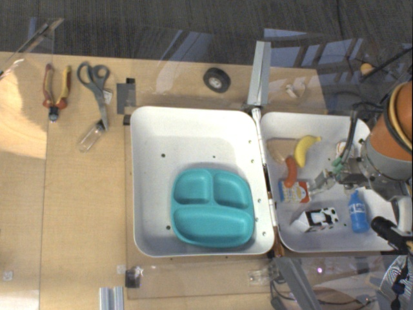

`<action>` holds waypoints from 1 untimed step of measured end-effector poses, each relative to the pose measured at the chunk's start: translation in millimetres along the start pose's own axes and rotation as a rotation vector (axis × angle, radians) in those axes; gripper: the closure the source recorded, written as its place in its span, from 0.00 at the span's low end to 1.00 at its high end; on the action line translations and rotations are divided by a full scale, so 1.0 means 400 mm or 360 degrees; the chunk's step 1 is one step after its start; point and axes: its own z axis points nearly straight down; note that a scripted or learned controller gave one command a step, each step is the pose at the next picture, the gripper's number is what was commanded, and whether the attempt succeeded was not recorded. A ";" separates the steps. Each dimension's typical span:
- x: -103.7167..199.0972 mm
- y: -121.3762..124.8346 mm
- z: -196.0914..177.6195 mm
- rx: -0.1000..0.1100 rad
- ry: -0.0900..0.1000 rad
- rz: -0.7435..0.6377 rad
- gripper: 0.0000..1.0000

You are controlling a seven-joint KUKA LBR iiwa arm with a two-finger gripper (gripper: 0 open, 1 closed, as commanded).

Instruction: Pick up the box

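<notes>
The small orange-and-white printed box [293, 191] lies at nine o'clock in the right white bin [361, 243], touching a red sausage-shaped toy [292, 170]. The gripper [328, 175], just at its three o'clock, may snag that neighbour; its opening I cannot tell.

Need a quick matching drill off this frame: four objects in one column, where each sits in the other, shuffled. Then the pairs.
Things:
1. teal tray
2. banana
3. scissors
4. tape roll

Places:
A. bench, behind the left bin
B. right bin, far part
C. left bin, near part
D. bench, left of the bins beside the pliers

Pairs: 1-C, 2-B, 3-D, 4-A
</notes>
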 end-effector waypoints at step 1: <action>0.098 0.086 0.258 -0.0005 0.0000 -0.0103 0.00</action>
